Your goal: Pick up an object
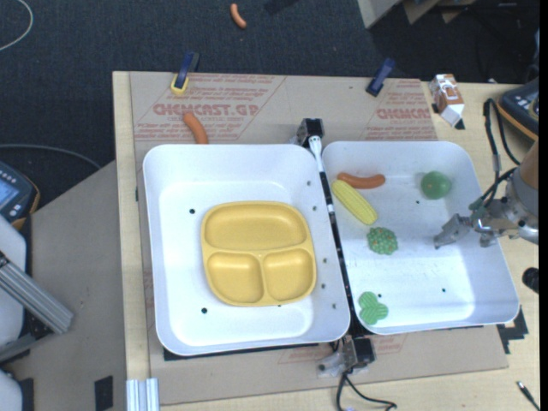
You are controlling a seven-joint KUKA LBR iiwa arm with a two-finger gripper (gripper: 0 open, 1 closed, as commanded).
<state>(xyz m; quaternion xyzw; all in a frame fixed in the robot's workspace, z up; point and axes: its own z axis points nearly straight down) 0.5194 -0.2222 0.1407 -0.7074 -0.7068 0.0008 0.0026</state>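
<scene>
Floor: dark carpet is surrounding the bench; a small orange sausage-shaped piece is lying on it near the top edge.
Bench: a brown board is carrying two white bins side by side; two clamps, one with a yellow tip and one dark blue, are gripping its far edge.
Left bin: it is sitting on the camera's left half of the board and is holding one item.
Right bin: it is touching the left bin along a shared black seam and is holding five small items.
Yellow tray: a three-compartment plate is lying flat in the middle of the left bin.
Arm: it is entering from the right edge, above the right bin's right rim.
Gripper: it is hanging over the right side of the right bin; the two fingers are standing spread apart with nothing between them.
Corn cob: it is lying at a slant near the right bin's left wall.
Orange sausage: it is lying just above the corn cob, near the bin's far wall.
Green ball: it is resting near the far wall, up and left of the gripper, apart from it.
Broccoli piece: it is lying below the corn cob, well left of the gripper.
Green leafy piece: it is lying near the right bin's front-left corner.
Second orange sausage: it is lying on the board beyond the left bin.
</scene>
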